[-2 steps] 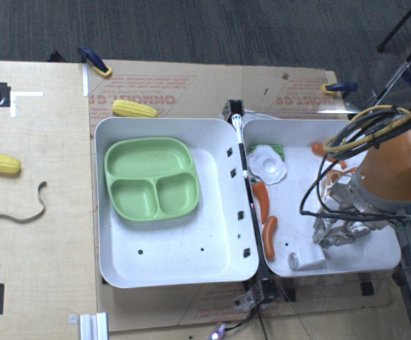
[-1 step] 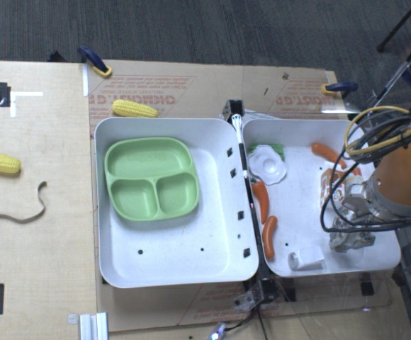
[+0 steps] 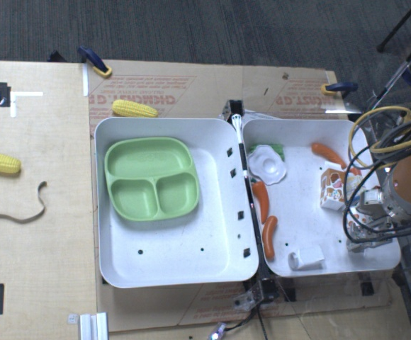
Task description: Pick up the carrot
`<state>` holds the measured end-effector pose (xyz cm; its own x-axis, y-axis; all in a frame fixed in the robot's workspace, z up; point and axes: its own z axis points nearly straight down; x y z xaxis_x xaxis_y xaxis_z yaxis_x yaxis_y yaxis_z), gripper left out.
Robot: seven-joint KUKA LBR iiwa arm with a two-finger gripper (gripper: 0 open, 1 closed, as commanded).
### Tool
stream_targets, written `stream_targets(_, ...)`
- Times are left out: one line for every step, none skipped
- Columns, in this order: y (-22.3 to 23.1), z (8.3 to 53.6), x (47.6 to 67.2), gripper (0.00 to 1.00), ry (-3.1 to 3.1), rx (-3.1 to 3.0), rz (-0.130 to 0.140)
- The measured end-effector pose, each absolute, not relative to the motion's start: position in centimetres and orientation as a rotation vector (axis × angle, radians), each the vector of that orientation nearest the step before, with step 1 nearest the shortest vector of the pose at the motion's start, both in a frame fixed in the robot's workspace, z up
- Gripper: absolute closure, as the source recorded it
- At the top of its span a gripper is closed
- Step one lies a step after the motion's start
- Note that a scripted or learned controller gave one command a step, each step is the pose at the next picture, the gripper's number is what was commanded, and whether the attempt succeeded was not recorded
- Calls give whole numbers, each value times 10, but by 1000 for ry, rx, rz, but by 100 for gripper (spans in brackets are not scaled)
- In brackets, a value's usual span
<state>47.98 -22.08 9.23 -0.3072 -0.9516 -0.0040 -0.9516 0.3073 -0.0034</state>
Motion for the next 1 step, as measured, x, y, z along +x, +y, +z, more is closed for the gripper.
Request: stream_targets(-220,92,479,100,2031,-2391,2)
